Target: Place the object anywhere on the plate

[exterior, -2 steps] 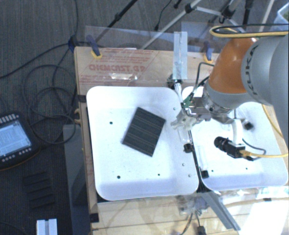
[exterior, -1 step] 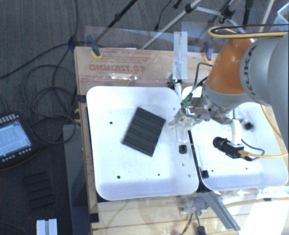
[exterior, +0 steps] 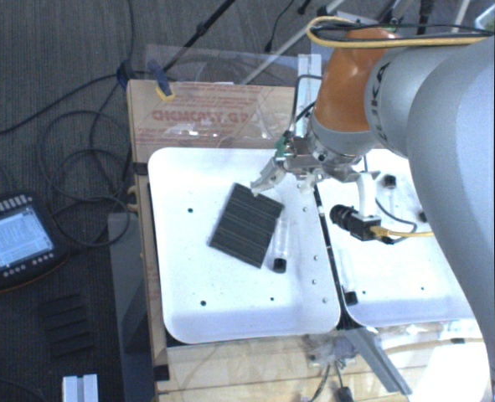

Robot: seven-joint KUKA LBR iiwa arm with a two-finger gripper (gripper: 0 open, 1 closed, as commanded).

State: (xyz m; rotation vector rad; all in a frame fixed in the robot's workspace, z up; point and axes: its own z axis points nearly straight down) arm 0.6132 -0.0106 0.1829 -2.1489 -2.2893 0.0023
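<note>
A dark ribbed rectangular plate (exterior: 245, 224) lies tilted in the middle of the left bin (exterior: 180, 249). A clear tube with a black cap (exterior: 279, 248) lies along the plate's right edge, on the bin floor, cap toward the front. My gripper (exterior: 286, 181) hangs over the back right of the left bin, just beyond the plate's far corner and the tube's far end. Its fingers are spread apart and nothing shows between them.
The right bin (exterior: 398, 283) lies under the arm, across the ridge where the two bins meet. A cardboard sheet (exterior: 205, 115) lies behind the left bin. The arm's grey body covers the upper right of the view.
</note>
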